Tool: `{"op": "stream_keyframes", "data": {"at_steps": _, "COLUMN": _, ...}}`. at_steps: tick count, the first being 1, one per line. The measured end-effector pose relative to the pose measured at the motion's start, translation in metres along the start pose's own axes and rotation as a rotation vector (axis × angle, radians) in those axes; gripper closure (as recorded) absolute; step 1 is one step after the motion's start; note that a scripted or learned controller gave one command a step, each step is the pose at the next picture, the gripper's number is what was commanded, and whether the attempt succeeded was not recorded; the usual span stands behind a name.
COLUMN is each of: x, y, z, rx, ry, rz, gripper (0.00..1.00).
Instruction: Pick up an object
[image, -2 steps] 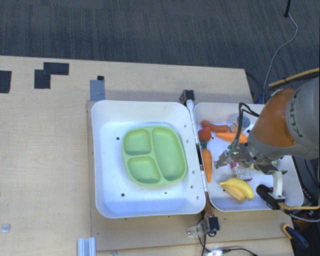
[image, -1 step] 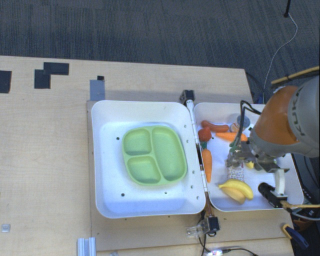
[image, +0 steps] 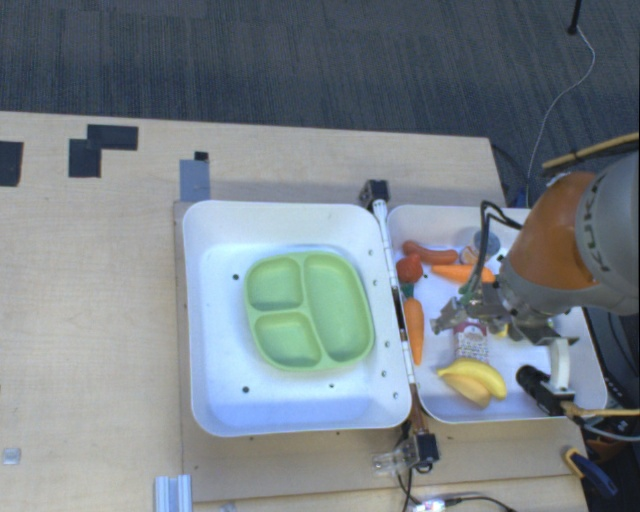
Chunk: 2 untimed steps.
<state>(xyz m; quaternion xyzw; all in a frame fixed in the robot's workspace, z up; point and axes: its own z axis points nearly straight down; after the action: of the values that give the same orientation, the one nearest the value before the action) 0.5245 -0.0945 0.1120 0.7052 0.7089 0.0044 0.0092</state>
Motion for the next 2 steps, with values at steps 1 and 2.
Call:
{"op": "stream_keyframes", "data": {"at_steps": 1, "x": 0.0005, "y": 0.0016, "z": -0.0107, "rx": -0.003, "ry": 0.000, "rz": -0.003, "gripper": 1.00}}
{"op": "stream_keyframes", "data": {"at_steps": 2, "x": 0.0005, "y": 0.0015, "z": -0.0106, "rx": -0.003, "ry": 0.000, "rz": -0.003, "gripper": 0.00}}
